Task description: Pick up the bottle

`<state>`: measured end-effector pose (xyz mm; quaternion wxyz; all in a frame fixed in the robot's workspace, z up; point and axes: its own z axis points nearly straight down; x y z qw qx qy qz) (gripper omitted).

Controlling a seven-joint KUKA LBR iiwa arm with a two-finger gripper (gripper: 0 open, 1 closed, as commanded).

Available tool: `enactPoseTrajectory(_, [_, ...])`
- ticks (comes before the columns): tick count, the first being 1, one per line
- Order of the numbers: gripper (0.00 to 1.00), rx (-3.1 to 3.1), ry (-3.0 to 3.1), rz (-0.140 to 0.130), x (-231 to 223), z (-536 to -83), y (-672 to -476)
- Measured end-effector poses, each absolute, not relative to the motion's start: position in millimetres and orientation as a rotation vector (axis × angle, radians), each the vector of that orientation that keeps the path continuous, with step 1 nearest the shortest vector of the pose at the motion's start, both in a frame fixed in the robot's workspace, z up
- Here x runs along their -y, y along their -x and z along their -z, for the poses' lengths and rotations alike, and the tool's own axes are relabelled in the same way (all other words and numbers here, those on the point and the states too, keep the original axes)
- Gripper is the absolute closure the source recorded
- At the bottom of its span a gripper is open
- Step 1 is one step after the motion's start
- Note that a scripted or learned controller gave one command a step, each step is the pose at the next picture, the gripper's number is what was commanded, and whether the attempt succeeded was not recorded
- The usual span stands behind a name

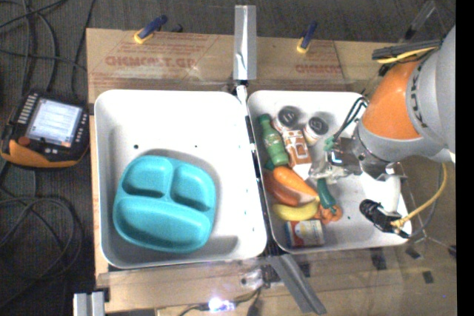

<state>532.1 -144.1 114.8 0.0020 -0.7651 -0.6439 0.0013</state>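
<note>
Gripper (328,175) sits low in the right bin (385,237), over the clutter; you can't tell its state from this angle. Green bottle (272,140) lies on its side near the bin's left wall, well left of the gripper, touching the brown bottle (295,144). Expect it light, rigid, slick plastic; take it across the mid-body, not the neck. Same bin holds two dark caps (304,121), banana (295,212), orange wedge (289,187), small can (304,233). Left bin (111,115) holds a teal divided tray (164,201).
</note>
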Motion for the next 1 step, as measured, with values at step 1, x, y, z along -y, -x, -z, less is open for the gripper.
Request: enactPoseTrajectory(1, [1.00, 1.919, 2.488, -0.006, 101.5, -215.9, -519.9])
